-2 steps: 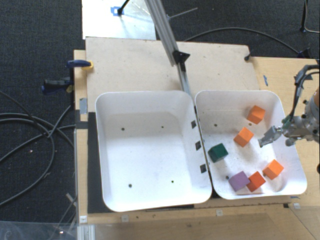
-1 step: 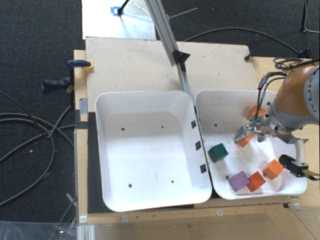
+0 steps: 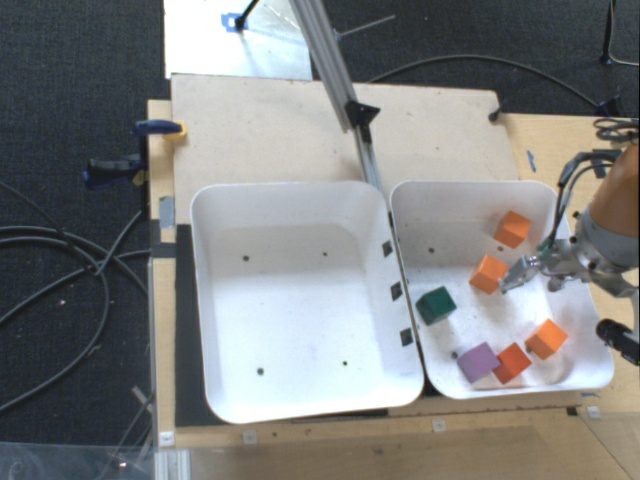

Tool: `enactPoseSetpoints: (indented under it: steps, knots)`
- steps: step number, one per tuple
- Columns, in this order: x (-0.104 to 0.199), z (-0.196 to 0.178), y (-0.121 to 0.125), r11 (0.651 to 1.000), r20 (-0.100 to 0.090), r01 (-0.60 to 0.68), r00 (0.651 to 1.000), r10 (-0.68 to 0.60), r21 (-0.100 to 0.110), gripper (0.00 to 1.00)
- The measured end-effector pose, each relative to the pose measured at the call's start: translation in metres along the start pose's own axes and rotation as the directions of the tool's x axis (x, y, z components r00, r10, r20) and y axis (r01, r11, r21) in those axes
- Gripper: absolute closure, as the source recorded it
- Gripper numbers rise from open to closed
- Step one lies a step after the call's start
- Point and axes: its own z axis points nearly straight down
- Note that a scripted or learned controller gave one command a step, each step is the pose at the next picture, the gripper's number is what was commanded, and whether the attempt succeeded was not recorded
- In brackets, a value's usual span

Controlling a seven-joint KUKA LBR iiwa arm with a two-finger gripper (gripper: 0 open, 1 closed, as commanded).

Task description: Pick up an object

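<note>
small orange cube [image 3: 488,273] in right bin [image 3: 440,208], pincer [image 3: 512,278] touching it, grip state unclear

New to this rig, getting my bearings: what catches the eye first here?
The bright blocks in the right bin: orange ones, a red one, a purple one and a green one. The gripper sits at the middle orange block, the arm reaching in from the right.

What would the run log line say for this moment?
gripper beside orange block | right bin | grasp unconfirmed | nothing lifted
</note>
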Motion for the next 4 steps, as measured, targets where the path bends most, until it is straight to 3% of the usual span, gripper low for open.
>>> enactPoseSetpoints:
  steps: [1, 2, 3, 4]
  knots:
    - [0.057, 0.035, 0.067, 1.0, -0.004, 0.015, 1.0, -0.015, -0.005, 0.0]
    - [0.088, 0.034, 0.042, 1.0, -0.004, 0.01, 1.0, -0.01, 0.002, 0.0]
    - [0.086, 0.022, 0.044, 1.0, -0.002, 0.01, 1.0, -0.011, -0.003, 1.0]
    - [0.162, -0.071, 0.068, 1.0, -0.004, 0.015, 1.0, -0.015, -0.01, 1.0]
